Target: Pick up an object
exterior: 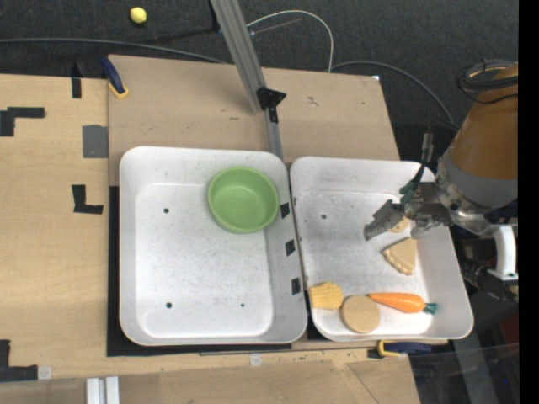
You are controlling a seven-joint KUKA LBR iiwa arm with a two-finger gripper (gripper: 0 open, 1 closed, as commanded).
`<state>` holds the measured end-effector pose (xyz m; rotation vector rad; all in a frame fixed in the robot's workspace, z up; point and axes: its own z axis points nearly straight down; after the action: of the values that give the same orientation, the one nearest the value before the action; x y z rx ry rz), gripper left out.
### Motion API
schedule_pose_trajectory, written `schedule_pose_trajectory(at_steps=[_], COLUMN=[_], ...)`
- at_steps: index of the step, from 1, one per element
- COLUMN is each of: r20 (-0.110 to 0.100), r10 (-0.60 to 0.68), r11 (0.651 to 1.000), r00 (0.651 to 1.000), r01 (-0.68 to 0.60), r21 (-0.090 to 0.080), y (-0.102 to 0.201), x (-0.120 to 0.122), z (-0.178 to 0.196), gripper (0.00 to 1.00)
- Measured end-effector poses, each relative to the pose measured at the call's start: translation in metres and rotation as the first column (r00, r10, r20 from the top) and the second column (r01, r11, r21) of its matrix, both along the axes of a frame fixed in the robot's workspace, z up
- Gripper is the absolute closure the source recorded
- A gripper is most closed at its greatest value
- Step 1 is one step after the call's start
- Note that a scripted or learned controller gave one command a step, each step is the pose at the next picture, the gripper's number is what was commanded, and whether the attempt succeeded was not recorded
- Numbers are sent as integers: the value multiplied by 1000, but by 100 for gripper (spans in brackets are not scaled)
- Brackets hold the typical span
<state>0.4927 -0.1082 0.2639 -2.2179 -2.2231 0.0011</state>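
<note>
A: Right bin (337, 179), contents?
B: One tan wedge (402, 256), one carrot (398, 302), one round biscuit (361, 314), one yellow ridged piece (326, 295). All lie on the bin floor.
A: Left bin (143, 251)?
B: One green bowl (243, 199).
A: Gripper (389, 221)?
B: Above the right bin, just beside the wedge's upper edge. Jaws spread apart, nothing between them.
A: Status?
B: Nothing lifted yet. I judge the descent, the closing on an item and the lift all remain.
</note>
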Motion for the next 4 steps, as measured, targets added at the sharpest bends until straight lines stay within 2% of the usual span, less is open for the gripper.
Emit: schedule_pose_trajectory(at_steps=[1, 3, 4], r20=[0, -6, -8], r10=[0, -2, -1], r11=[1000, 1000, 1000], r00=[1000, 1000, 1000], r01=[0, 2, 1], r21=[0, 1, 1], y=[0, 1, 6], x=[0, 2, 5], z=[0, -90, -153], gripper=[0, 0, 0])
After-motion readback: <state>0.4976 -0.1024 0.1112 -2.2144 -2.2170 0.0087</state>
